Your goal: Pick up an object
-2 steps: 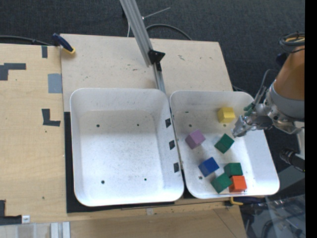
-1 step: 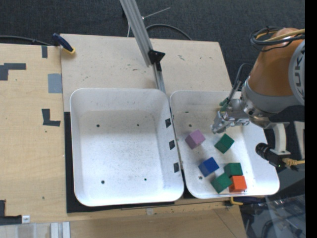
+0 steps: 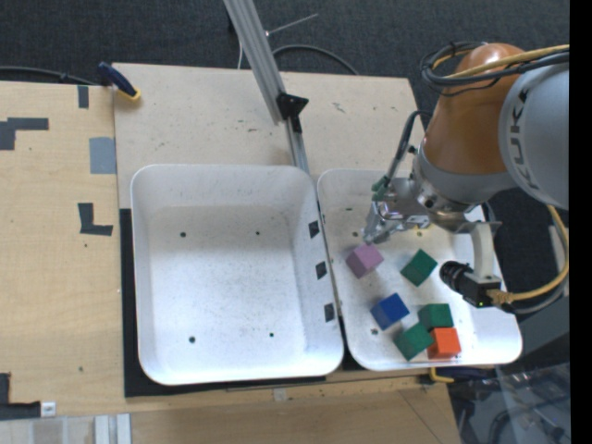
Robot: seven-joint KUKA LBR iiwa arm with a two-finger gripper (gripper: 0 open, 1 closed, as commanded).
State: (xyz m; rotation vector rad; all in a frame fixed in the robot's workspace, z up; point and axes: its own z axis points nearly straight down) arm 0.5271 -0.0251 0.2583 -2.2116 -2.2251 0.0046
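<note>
tool [image 3: 379, 229] hanging just above the purple block [image 3: 363, 260] in the right bin [image 3: 490, 345], finger state unclear, green blocks [image 3: 419, 268], blue block [image 3: 389, 310], orange block [image 3: 445, 341] lying near

Pincer [image 3: 381, 230] above purple block [image 3: 363, 260]

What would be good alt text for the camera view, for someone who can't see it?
A grey and orange robot arm reaches from the right over the right white bin, its gripper just above a purple cube. Nearby lie a blue cube, three green cubes and an orange cube; the left white bin sits alongside.
</note>
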